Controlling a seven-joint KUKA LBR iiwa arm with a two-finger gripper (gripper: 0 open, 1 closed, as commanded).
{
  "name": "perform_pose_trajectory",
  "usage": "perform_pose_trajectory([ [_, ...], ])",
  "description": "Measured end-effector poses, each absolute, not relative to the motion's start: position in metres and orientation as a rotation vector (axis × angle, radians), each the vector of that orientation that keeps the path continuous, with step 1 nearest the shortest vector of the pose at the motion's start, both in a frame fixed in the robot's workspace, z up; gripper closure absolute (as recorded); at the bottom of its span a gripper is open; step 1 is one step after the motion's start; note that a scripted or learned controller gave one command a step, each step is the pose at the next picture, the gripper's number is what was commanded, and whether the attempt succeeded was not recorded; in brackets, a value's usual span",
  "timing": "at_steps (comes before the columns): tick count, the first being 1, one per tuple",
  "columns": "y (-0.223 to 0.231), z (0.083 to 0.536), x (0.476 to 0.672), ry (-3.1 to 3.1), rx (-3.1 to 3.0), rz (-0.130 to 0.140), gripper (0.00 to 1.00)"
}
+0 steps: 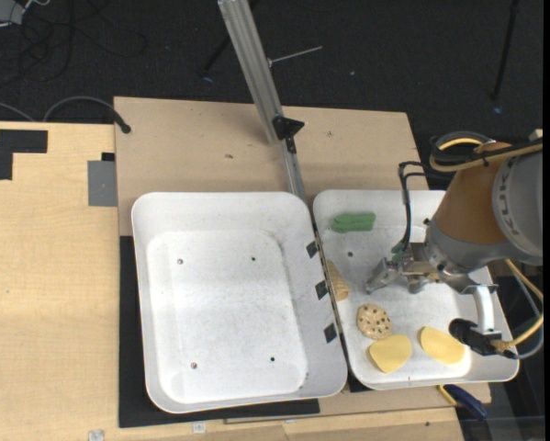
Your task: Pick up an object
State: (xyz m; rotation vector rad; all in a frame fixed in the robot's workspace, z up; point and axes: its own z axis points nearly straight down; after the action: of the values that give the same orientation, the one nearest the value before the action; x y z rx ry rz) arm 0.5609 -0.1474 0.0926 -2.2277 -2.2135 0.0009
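While the grey arm (495,219) with its orange band reaches in from the right, its gripper (382,278) hangs low over the middle of the right bin (325,211). Two thin metal fingers (377,281) point leftward and stand slightly spread, with bare white bin floor showing between their tips; nothing sits between them.

Four loose objects lie in the right bin. A green block (353,221) rests at the far end, left of the arm and well apart from the gripper. A round speckled cookie (374,320) lies just near of the fingertips, close to them but not touching as far as the view shows. At the near end sit two pale yellow pieces: the left yellow piece (390,353) just near of the cookie, and the right yellow piece (442,344) beside it, partly under the arm's black fittings. A small tan object (337,283) leans at the bin's left wall, where the two bins meet; what it is cannot be told.

On the left, the larger left bin (155,219) shows only small dark specks on its white floor. Both bins rest on a tan board (210,145), and a slanted metal rail (256,72) runs from the far side down toward the seam between the bins. A light wooden tabletop (45,274) lies further left.
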Motion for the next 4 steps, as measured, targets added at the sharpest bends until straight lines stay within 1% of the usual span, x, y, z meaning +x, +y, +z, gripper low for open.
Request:
perform_pose_trajectory([
  [1,-0.148,0.102,0.56,-2.207,-2.232,0.001,1.0],
  [2,-0.155,0.164,0.558,-2.212,-2.235,-0.002,1.0],
  [3,-0.149,0.208,0.56,-2.224,-2.221,-0.002,1.0],
  [4,-0.15,0.241,0.561,-2.224,-2.221,-0.001,1.0],
])
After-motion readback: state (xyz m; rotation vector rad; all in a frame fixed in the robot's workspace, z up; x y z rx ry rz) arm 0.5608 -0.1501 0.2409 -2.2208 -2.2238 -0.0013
